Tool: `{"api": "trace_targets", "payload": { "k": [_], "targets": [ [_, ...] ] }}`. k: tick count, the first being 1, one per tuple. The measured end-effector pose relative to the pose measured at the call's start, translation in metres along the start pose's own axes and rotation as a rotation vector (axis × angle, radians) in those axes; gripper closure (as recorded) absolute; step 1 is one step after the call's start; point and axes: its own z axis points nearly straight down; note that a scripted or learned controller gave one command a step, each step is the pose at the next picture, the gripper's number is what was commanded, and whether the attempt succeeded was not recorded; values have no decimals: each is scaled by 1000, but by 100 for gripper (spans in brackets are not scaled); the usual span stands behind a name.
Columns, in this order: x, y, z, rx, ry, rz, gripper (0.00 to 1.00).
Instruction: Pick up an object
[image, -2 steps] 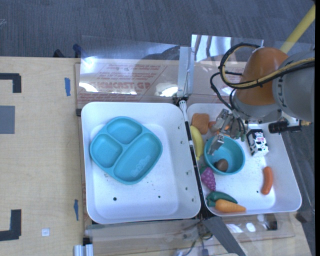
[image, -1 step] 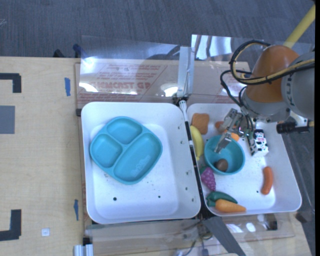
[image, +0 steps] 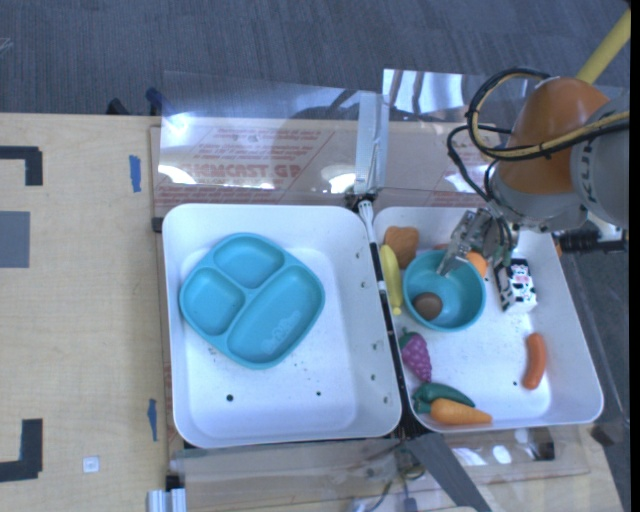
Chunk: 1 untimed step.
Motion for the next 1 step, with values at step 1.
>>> {"api": "trace_targets", "payload": {
  "k": [1],
  "targets": [
    [69,26,-126,-1,-7,-11,100]
  ]
}}
